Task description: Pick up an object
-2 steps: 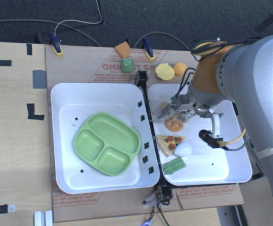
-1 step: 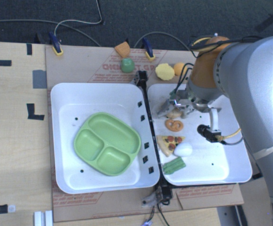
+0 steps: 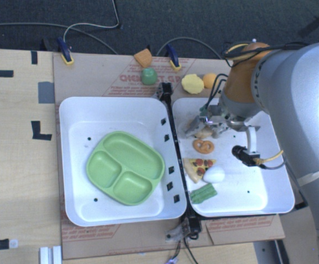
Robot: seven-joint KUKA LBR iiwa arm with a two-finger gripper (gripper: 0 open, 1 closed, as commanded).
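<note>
Front of right bin: a green oblong piece (image 3: pixel 203 193) lies near the divider, at the bin's near end.
Just behind it: a white egg-like object (image 3: pixel 214 175) touches the edge of a pizza slice (image 3: pixel 194 167), which lies against the divider side.
Right bin, middle: a pretzel (image 3: pixel 203 146) lies flat, just beyond the pizza slice and just in front of the gripper.
Right bin (image 3: pixel 269 202): white, shallow, holding all these small toy foods.
Left bin (image 3: pixel 74 120): holds a green divided plate (image 3: pixel 125 168) with three compartments, lying tilted across the floor.
Gripper (image 3: pixel 210 124): low over the far part of the right bin, just behind the pretzel; whether its grip is wide, narrow or closed on something I cannot tell.
Arm (image 3: pixel 280 92): grey, with an orange band, reaching in from the right.
Behind the bins, on cardboard: a yellow lemon-like object (image 3: pixel 192 83) beside an orange ball (image 3: pixel 209 80); further left a green ball (image 3: pixel 148 76) and an orange wedge (image 3: pixel 143 57).
</note>
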